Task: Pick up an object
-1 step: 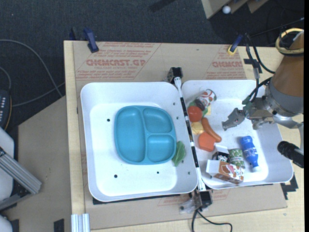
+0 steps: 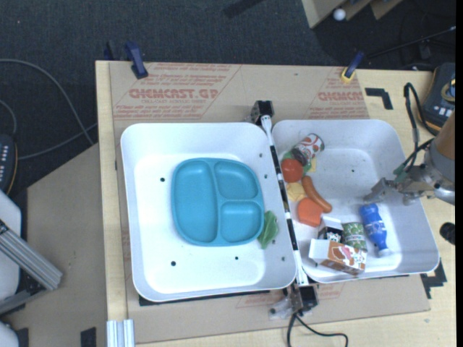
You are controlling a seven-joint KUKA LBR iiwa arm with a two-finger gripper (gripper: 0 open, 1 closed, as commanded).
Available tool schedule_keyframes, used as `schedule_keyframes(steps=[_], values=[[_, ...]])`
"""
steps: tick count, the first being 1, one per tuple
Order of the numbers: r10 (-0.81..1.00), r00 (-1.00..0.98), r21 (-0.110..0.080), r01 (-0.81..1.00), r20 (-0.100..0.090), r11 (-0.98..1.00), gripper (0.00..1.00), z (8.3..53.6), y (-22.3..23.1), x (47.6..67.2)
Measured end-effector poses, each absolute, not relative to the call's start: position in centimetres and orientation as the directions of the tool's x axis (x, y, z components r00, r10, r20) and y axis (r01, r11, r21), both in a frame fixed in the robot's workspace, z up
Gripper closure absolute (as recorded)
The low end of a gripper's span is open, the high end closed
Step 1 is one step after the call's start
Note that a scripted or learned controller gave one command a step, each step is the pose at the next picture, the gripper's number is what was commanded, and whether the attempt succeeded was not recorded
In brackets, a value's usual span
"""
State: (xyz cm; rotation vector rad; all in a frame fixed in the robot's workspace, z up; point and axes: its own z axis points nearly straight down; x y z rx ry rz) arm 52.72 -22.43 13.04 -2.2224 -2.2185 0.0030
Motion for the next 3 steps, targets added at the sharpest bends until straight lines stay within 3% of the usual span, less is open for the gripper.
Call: schedule_keyframes(steps=[1, 2, 3], values=[[1.0, -0.002, 0.0, 1.0, 0.002, 0.002, 0.0, 8.4, -15.8, 49.4], [1.0, -0.001, 0.005, 1.0, -0.001, 0.001, 0.0, 8.6, -9.1, 58.5], [1.0, 0.001, -0.001, 1.0, 0.0, -0.001, 0.0, 8.4, -10.3, 55.0]])
